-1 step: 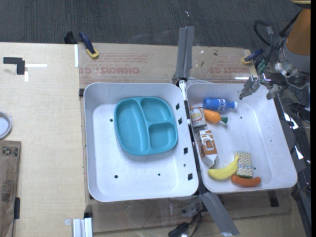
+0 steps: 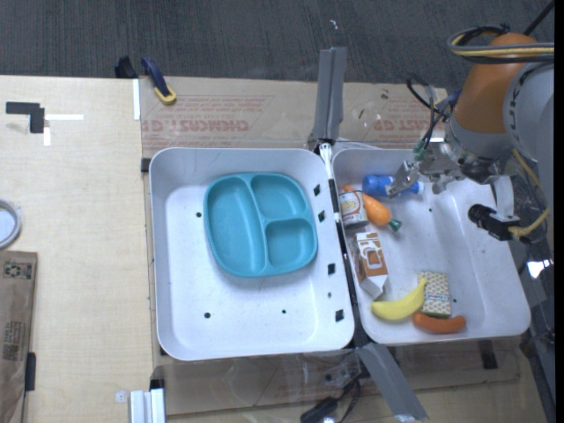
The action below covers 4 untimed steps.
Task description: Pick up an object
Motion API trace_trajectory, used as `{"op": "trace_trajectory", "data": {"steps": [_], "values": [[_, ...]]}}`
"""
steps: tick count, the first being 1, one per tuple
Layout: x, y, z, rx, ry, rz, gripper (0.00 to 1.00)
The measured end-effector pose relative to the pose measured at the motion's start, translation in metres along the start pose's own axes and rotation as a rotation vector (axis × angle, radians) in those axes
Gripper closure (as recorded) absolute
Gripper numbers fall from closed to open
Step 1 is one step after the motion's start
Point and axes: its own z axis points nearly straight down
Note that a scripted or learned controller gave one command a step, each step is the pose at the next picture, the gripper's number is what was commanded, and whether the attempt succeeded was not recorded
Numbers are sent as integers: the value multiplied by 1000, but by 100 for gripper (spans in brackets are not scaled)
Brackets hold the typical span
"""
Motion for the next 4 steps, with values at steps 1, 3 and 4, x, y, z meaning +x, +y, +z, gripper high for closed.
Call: {"op": "trace_trajectory", "data": {"steps": [1, 3, 4], "values": [[19, 7, 25, 10, 0, -38, 0], [18, 7, 16, 12, -1, -37, 0], [17, 6, 7, 16, 0, -36, 100]]}}
